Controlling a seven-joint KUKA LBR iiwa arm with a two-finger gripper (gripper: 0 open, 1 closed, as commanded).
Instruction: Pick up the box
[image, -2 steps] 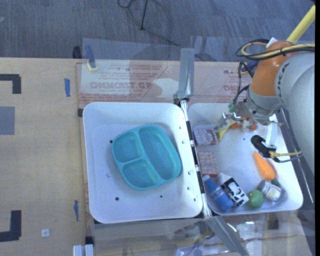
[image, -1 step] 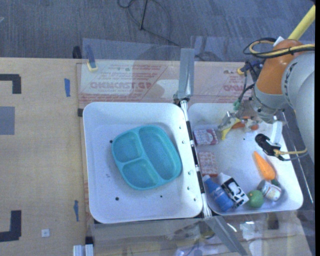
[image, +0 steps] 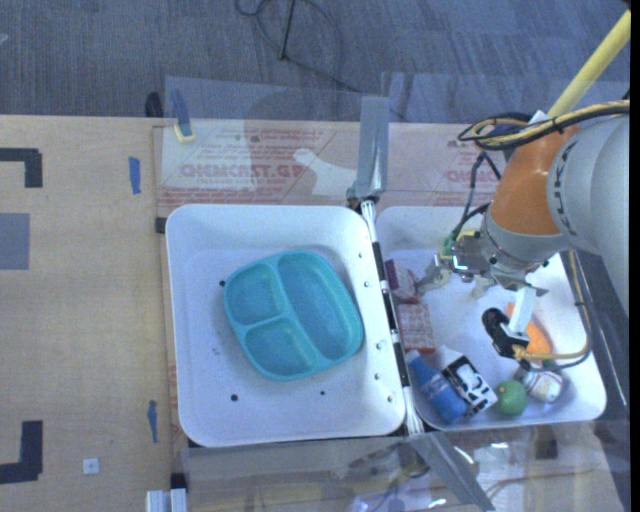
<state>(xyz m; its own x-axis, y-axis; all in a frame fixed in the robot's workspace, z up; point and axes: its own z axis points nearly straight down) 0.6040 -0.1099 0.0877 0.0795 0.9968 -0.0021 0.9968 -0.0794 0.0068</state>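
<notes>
Left bin (image: 195, 300) holds a blue divided plate (image: 292, 313). Right bin (image: 590, 395) has the box (image: 413, 322) flat by its left wall, blue bottle (image: 437, 389), green ball (image: 511, 398). Gripper (image: 460, 270) hovers near the box; grip state unclear.

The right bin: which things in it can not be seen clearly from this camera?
- Claw: the arm's wrist covers it, so its state is unclear.
- Box by the divider: its label is too small to read.
- Orange item: partly behind a black cable.
- White item beside the green ball: too blurred to identify.
</notes>
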